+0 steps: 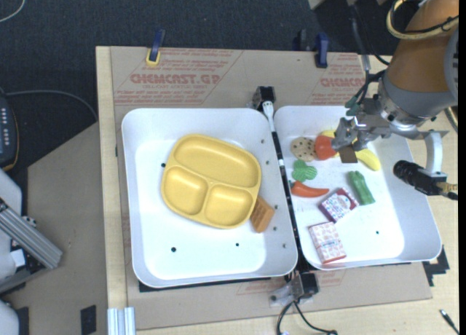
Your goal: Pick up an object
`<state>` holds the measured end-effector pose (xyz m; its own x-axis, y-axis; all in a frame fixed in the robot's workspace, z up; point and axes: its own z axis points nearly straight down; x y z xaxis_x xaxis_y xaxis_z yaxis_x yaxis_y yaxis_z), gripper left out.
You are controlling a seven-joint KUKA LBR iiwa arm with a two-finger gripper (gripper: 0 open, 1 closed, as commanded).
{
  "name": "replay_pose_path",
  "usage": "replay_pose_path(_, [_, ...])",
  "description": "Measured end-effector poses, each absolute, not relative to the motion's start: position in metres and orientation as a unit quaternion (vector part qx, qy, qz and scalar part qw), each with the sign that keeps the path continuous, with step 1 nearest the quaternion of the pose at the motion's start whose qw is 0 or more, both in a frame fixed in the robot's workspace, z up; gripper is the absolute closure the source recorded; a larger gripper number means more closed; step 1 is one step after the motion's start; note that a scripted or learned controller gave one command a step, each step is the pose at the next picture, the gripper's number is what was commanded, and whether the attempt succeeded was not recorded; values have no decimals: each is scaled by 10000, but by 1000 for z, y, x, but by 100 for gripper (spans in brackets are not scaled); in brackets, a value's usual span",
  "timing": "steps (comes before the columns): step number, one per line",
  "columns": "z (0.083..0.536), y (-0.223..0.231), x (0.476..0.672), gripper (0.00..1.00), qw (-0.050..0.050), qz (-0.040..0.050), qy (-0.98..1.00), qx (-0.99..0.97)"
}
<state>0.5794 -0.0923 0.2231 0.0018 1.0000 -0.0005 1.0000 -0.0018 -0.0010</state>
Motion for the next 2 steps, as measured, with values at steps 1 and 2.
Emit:
replay_pose_path(1, [215, -78, 580, 100, 9, 6, -7076, -7066])
replay_pose_path(2, [220, -90, 582, 100, -9, -3, -7068, -7074])
